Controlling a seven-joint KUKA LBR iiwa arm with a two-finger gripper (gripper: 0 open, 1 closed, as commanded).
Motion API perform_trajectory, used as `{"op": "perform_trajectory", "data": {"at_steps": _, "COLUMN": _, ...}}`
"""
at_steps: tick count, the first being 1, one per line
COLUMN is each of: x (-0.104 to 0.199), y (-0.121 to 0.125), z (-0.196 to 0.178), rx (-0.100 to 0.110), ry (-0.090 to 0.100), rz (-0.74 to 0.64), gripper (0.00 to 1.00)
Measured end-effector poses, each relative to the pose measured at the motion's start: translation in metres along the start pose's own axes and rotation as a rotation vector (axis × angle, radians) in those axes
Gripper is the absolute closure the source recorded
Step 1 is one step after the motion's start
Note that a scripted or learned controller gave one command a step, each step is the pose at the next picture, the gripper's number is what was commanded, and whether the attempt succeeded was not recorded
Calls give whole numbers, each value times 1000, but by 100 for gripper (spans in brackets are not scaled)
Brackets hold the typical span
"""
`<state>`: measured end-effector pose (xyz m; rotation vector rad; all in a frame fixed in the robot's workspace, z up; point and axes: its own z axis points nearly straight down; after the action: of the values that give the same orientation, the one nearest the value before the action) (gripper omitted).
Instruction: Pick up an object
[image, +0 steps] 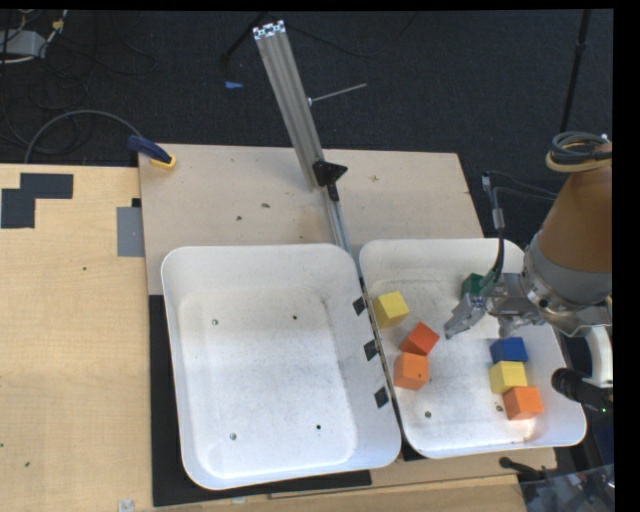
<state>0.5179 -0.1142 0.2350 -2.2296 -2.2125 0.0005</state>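
Pale wooden tabletop (400, 200) carries two white bins. Over the right bin (440, 440), the jaws (462, 322) hang slightly spread, pinching nothing, just right of a yellow block (391, 306). Orange blocks (419, 339), a blue block (508, 349) and more lie nearby.

Arm (585, 225): one unit. Broad rounded housing, orange-brown on its upper part, grey below in a ring-like section. Pale grey-white fitting under the grey section at the wrist. Coiled cable at the top of the orange part, grey and looped; a thin dark cable runs down beside the wrist. Gripper (462, 318): dark grey metal fingers, narrow and angled, with a small green part at their base. Markings and screws too small to make out.
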Motion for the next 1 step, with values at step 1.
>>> {"op": "perform_trajectory", "data": {"at_steps": 1, "x": 14, "y": 16, "z": 119, "rx": -1, "ry": 0, "rz": -1, "gripper": 0}}
